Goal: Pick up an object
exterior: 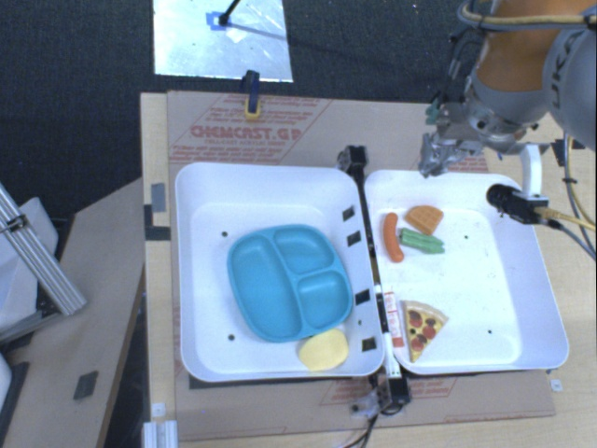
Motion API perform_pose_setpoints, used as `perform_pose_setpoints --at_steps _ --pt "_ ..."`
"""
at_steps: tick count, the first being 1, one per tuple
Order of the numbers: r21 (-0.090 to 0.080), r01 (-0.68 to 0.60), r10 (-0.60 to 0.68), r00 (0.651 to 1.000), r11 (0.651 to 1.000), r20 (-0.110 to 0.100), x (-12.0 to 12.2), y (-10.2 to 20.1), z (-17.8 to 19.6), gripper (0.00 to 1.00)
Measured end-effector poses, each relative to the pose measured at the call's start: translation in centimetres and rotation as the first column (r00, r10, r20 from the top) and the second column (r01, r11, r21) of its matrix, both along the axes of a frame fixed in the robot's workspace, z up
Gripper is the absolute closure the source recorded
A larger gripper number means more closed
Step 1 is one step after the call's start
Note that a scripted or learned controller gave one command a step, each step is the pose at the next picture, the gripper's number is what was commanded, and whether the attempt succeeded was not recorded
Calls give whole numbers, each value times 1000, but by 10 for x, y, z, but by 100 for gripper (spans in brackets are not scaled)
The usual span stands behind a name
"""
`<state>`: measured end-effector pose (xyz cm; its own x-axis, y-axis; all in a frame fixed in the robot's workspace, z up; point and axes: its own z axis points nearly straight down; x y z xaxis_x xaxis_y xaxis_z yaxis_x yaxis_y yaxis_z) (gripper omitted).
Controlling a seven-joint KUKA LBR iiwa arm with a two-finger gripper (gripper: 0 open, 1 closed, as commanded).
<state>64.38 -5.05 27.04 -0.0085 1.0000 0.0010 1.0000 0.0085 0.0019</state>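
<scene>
A: What is seen on the tabletop [280,119]?
B: Brown printed cardboard under two glossy white plastic bins [270,180]; dark speckled floor beyond.
A: And the tool [435,163]?
B: Poised over the right bin's far rim; its spread cannot be told. A slim orange toy sausage [393,238] lies below.

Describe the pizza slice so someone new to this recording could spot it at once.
Find the right bin, the one without the blue tray. The pizza slice lies near that bin's front left corner, apart from the hot dog, green bean and orange piece grouped farther back. It is the lone triangle with red dots.
</scene>
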Motion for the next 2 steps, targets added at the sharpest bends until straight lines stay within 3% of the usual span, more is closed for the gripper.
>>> perform_pose_setpoints --at_steps 2 --pt "1 -1 1 1000 1000 -3 -38 101 -27 100"
